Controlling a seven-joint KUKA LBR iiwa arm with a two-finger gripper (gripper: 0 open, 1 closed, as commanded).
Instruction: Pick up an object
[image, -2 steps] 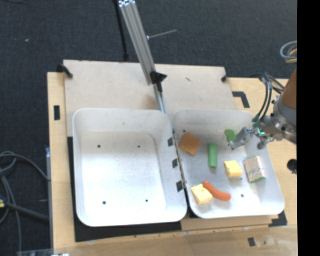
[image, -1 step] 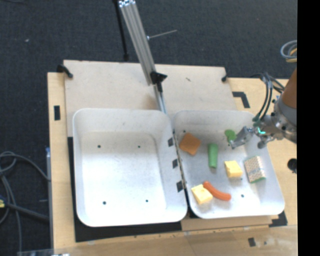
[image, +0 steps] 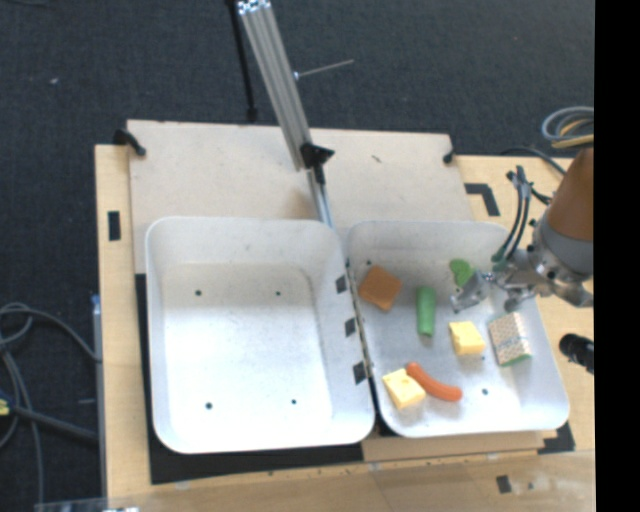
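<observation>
Hovering over the right bin (image: 545, 400), gripper (image: 490, 290) finger spread impossible to tell, just above the yellow block (image: 466, 337), beside the upright-lying smooth green stick (image: 426, 311).

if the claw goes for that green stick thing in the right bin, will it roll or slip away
The green stick looks rounded and narrow, so it may well roll sideways if nudged from its long side. It lies flat on the right bin's smooth white floor, which probably gives little grip. It looks small and likely light; stiffness can't be judged from here.
</observation>
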